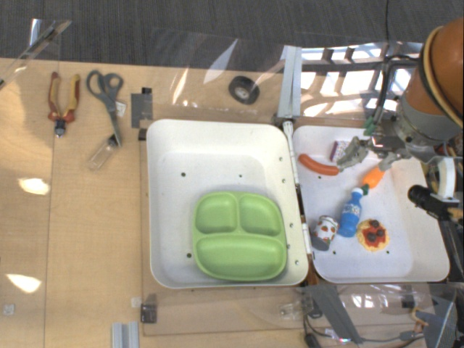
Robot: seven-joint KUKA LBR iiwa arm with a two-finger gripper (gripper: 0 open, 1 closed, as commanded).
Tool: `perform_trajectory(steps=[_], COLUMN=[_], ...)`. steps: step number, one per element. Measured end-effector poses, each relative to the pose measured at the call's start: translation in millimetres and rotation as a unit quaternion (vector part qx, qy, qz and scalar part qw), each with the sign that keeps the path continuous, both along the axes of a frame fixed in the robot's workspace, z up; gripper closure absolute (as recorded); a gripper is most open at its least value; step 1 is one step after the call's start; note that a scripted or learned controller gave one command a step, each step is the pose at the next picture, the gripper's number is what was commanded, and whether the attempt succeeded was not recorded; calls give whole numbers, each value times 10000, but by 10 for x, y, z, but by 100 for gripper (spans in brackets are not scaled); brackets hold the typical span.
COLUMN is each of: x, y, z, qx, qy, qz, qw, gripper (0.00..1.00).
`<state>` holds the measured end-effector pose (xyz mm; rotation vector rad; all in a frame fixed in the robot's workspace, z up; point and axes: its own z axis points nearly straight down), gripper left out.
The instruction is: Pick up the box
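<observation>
At the far left of the table (72, 216) we see red-handled pliers (61, 104), and just right of them grey scissors (109, 100) lying with the blades pointing toward the near edge. Further right, behind the bins, a black roll of tape (244, 89) sits on the wood.

The left bin (167, 194) comes next. In it we find a green divided plate (240, 235), resting toward the near right corner, with its three compartments facing up.

The right bin (428, 259) holds several small things. Near its back left we see a red sausage (318, 164), and just beyond its right end a small purple-and-white box (339, 150), the thing to be picked up, lying flat near the bin's back wall. Toward the front we find a small round toy with a face (325, 230), a blue bottle (351, 213) tilted beside it, and a little pizza slice (374, 234) to the bottle's right. An orange carrot (373, 177) lies above the bottle.

The gripper (362, 153) hangs over the back of this bin, just right of the box. Its fingers appear spread, one near the box and one near the carrot, and we see nothing pinched between them. The grey arm (435, 114) enters from the right edge.
</observation>
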<state>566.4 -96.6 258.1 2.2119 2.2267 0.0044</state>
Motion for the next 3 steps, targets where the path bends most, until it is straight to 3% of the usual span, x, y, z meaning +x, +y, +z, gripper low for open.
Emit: perform_trajectory(steps=[1,2,3], x=[749,1024,1042], y=[-145,-915,-677], z=[-103,-1088,-1614], qx=[-2,-4,-14], qy=[5,17,-14], qz=[-155,-22,892], qw=[9999,10000,9960], gripper=[0,0,0])
